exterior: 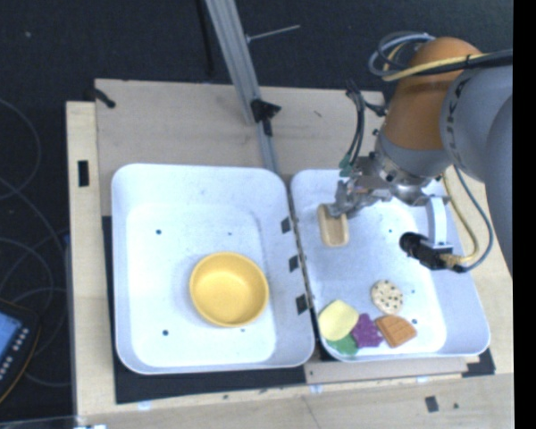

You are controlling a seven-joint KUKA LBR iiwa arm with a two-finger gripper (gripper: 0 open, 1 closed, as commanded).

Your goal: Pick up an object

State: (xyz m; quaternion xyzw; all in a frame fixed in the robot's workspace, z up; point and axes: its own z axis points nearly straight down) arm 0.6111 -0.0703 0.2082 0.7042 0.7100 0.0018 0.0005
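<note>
In the right bin (456, 302) a tan wooden block (333, 227) lies near the far left corner. My gripper (342, 206) hangs right over its far end, reaching down from the arm at the upper right. Whether its tips touch the block I cannot tell. Along the right bin's near edge lie a speckled cookie (387, 295), a yellow-green piece (338, 320), a purple grape bunch (367, 331) and an orange wedge (397, 331). A yellow bowl (228, 288) sits in the left bin (152, 213).
A grey metal pole (239, 61) slants from the top down to the gap between the bins. A black cable plug (422, 248) hangs off the arm over the right bin. A tablet (0, 342) lies at the lower left, off the bench.
</note>
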